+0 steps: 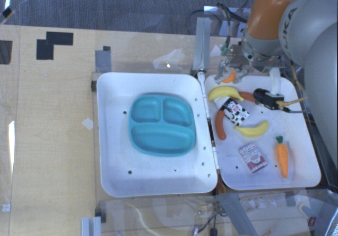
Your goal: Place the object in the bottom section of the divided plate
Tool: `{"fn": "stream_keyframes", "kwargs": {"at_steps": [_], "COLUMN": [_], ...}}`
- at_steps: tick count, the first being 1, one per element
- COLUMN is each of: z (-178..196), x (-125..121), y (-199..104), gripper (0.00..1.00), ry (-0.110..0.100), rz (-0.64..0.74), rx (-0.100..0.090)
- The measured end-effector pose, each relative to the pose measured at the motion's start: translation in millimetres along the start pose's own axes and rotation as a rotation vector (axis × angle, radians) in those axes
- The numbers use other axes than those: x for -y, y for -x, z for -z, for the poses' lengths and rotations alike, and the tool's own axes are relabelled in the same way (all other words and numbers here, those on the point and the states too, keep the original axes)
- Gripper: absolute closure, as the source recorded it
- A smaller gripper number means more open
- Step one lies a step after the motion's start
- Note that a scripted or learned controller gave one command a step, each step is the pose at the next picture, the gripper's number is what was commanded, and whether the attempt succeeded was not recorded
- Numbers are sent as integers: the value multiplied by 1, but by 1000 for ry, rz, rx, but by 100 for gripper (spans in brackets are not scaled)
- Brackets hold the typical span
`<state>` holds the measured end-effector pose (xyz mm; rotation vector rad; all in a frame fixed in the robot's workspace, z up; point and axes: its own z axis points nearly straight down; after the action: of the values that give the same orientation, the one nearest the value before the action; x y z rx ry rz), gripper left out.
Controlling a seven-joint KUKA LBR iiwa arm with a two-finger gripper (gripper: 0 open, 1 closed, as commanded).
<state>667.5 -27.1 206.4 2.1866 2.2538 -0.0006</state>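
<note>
A blue divided plate [161,124] lies in the left white bin [113,171], with two small sections at the far side and one wide section [158,140] at the near side. My gripper [231,71] hangs over the far left corner of the right bin [301,177]. It is shut on a small orange object [228,76], which peeks out between the fingers and is mostly hidden. The gripper is to the right of the plate and beyond it.
The right bin holds two yellow bananas [223,92] [252,129], a red sausage [220,124], a black-and-white toy [235,112], a red packet [253,157] and a carrot [282,158]. A raised divider [207,124] separates the bins.
</note>
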Motion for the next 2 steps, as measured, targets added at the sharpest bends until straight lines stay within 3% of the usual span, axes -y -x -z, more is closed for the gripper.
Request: {"fn": "stream_keyframes", "kwargs": {"at_steps": [1,2], "z": [21,21], "x": [66,66], "y": [-69,-68], "gripper": [100,0], "ry": [0,0], "rz": [214,214], "rx": [-1,-1]}}
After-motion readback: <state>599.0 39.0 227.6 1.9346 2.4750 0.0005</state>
